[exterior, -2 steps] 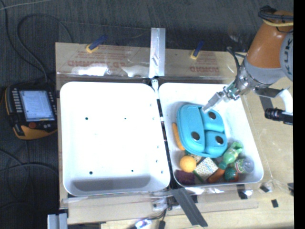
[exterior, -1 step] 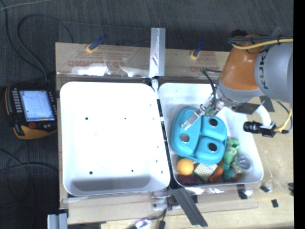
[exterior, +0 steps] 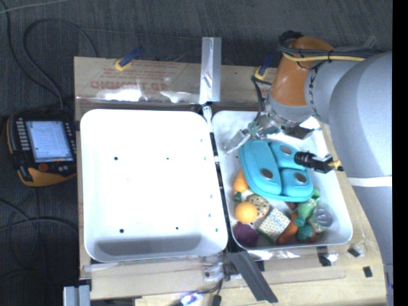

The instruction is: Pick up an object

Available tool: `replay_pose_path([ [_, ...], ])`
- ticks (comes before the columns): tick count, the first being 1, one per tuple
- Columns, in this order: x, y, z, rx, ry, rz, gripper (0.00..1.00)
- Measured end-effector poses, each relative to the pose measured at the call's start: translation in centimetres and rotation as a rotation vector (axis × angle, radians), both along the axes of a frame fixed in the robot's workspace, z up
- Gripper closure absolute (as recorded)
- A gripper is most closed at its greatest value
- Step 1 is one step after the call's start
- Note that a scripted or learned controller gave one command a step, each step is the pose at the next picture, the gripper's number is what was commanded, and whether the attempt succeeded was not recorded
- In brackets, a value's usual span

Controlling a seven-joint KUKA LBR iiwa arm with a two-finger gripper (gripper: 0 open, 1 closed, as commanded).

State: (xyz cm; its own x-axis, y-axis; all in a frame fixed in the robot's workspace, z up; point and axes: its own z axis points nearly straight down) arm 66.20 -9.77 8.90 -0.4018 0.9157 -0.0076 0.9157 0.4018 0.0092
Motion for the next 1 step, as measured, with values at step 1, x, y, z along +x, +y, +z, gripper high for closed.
replay_pose_path([
  [1, 0.68, -1.2, 7.05, 0.001, 0.011, -0.073, 0.0],
])
